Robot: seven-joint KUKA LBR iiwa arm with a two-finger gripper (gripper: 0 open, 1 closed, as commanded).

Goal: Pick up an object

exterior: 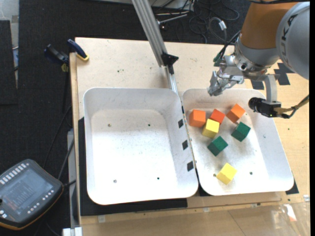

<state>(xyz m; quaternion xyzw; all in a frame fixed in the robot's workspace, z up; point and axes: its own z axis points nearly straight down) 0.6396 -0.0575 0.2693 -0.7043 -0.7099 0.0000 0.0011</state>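
The wooden table (pixel 128 63) carries 2 shallow white bins side by side, seen from above at a slant. The left bin (pixel 98 132) shows a speckled floor, and its right wall touches the left wall of the right bin (pixel 275 166) along a seam marked by dark tabs. A slanted metal rail (pixel 147 21) runs from the top edge of the view down to the far end of that seam. The grey arm (pixel 290 23), with its orange band, reaches in from the right and ends above the far rim of the right bin. The hand (pixel 216 88) hangs over that rim, pointing downward, clear of the blocks; whether it is released or clenched cannot be told, and nothing is seen between its tips. A grey handheld pendant (pixel 22 193) lies off the table at lower left. A blue and yellow clamp (pixel 76 49) sits at the table's far left corner. The right bin holds 7 blocks: an orange block (pixel 198 118), a red-orange block (pixel 217 116) just beside it, a yellow block (pixel 211 128) touching both from the front, a second orange block (pixel 236 112) nearer the far right, a green block (pixel 241 132) below it, a second green block (pixel 217 145) near the centre, and a second yellow block (pixel 227 173) apart at the front.
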